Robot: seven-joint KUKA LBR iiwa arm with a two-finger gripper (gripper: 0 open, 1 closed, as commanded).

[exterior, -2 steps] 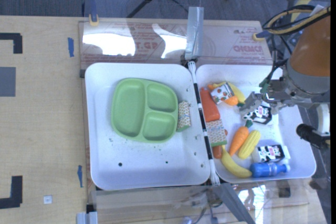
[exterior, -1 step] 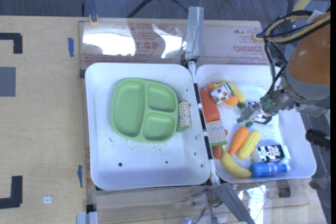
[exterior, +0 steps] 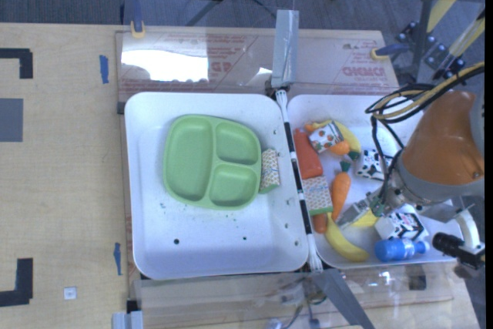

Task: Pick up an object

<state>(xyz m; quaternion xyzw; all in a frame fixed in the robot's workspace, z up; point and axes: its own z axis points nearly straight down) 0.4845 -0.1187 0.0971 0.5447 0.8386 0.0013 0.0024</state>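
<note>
Reaching into the right bin [exterior: 454,262]: gripper [exterior: 368,210] low among crowded toys, grip state unreadable. Carrot [exterior: 340,191] and banana [exterior: 343,241] sit just beside it. Risk: clutter deflects the approach, nothing gets grabbed.

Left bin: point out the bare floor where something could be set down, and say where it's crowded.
In the left bin, bare floor runs along the front edge below the green divided plate, plus a strip at its left wall. The right bin is crowded: carrot, banana, blue bottle and the pincer.
</note>
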